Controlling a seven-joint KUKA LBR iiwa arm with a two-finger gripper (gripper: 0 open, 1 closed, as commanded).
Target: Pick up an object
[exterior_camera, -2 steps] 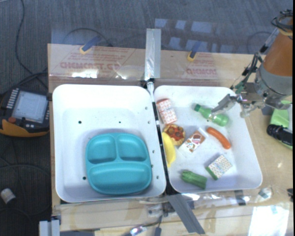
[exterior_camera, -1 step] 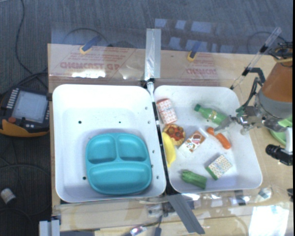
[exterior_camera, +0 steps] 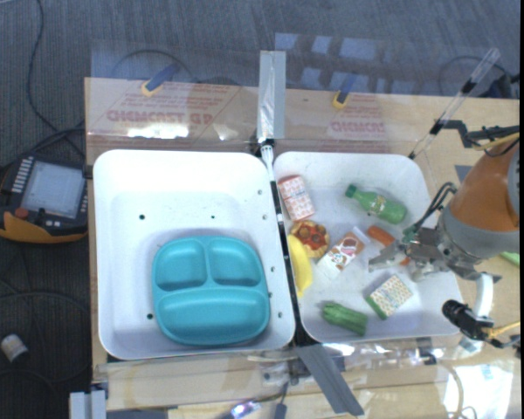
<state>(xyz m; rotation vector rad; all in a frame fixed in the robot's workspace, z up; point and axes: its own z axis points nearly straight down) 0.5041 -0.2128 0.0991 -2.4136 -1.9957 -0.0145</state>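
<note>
My gripper (exterior_camera: 400,257) hangs low over the right bin (exterior_camera: 332,168), its dark fingers spread apart, with nothing between them. Just below it lies a small green-and-white box (exterior_camera: 391,294). An orange carrot-like piece (exterior_camera: 381,234) lies just up-left of the fingertips. A green bottle (exterior_camera: 376,202) rests further back. A white and red packet (exterior_camera: 343,252), a pizza-print piece (exterior_camera: 310,232), a pink-patterned box (exterior_camera: 296,196), a yellow banana (exterior_camera: 299,264) and a dark green cucumber (exterior_camera: 344,317) lie to the left.
The left bin (exterior_camera: 140,182) holds a blue divided plate (exterior_camera: 211,289). The arm's grey and orange wrist (exterior_camera: 487,208) leans in over the right bin's right rim. Cables and a handheld pendant (exterior_camera: 39,199) lie on the floor at left.
</note>
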